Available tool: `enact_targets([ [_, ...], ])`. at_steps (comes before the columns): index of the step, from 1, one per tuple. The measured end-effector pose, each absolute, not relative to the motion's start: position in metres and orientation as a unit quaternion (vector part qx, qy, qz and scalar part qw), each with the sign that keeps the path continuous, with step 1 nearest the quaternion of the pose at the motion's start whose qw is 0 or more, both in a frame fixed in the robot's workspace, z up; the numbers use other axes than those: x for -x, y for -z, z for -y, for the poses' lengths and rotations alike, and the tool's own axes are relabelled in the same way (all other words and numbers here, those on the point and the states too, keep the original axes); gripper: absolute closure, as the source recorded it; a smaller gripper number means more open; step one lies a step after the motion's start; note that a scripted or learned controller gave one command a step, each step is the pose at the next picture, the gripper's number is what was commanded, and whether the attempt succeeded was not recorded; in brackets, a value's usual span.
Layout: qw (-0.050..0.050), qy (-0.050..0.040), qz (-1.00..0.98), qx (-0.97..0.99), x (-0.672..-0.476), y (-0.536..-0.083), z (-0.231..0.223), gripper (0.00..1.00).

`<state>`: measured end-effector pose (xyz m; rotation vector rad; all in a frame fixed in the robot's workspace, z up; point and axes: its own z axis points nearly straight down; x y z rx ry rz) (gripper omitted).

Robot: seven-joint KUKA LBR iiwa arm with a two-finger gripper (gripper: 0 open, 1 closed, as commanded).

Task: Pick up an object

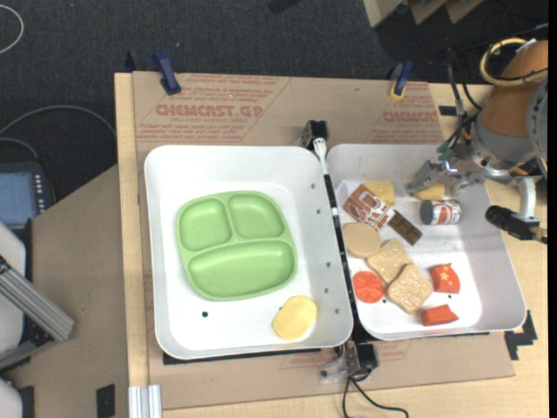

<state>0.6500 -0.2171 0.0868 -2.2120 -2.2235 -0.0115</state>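
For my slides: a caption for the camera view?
Gripper over right bin of toy food; green tray in left bin.

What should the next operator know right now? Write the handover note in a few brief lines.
Gripper: low over the far side of the right bin, near the small can; nothing visibly between its fingers.
Right bin: can, snack packet, crackers, red pieces.
Left bin: green divided tray, yellow piece at the near corner.
Done: no pick visible.
Left: grasp and lift one item.
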Motion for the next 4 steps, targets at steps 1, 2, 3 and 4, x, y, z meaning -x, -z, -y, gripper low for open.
enact_targets([
  [1, -0.001, 0.0022, 0.709, 0.705, -0.65, -0.098, 0.22, 1.0],
  [2, 0.001, 0.0003, 0.708, 0.706, -0.633, -0.13, 0.198, 1.0],
  [3, 0.0, 0.002, 0.709, 0.705, -0.614, -0.188, 0.147, 1.0],
  [4, 0.0, 0.0023, 0.71, 0.704, -0.615, -0.21, 0.072, 1.0],
])
